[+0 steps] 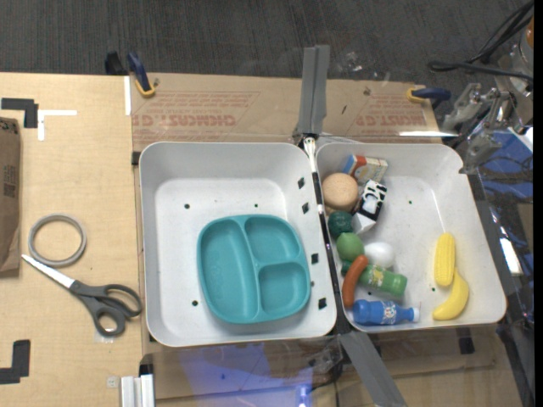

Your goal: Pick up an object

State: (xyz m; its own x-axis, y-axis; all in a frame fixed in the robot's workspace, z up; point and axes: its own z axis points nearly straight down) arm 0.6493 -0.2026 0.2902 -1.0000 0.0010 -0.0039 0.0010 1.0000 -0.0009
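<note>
Best bet for a pick: the banana (454, 299), lying in the near right corner of the right bin (416, 214), just beside the corn (444, 259). Looks like a hollow plastic toy, so probably light, stiff and a bit slick. Not fragile, but likely to squirt out of a pinch on the curved ends. Better to grab across the fat middle, jaws square to the curve.

Tight on one side, though: tucked close to that bin's right wall and near rim, so not much room for a finger there. Plenty of bare floor on its inner side, toward the middle of the bin. Blue bottle (383, 313) also along the near rim, apart from the banana. Rest of the toys piled along the bin's left wall, well clear.

Gripper (482, 121) parked up past the bin's far right corner, over the counter. Can't tell whether the jaws are apart or closed, too cluttered and small. Nothing visibly held.

Straight drop from above looks open, no overhang over the bin.
</note>
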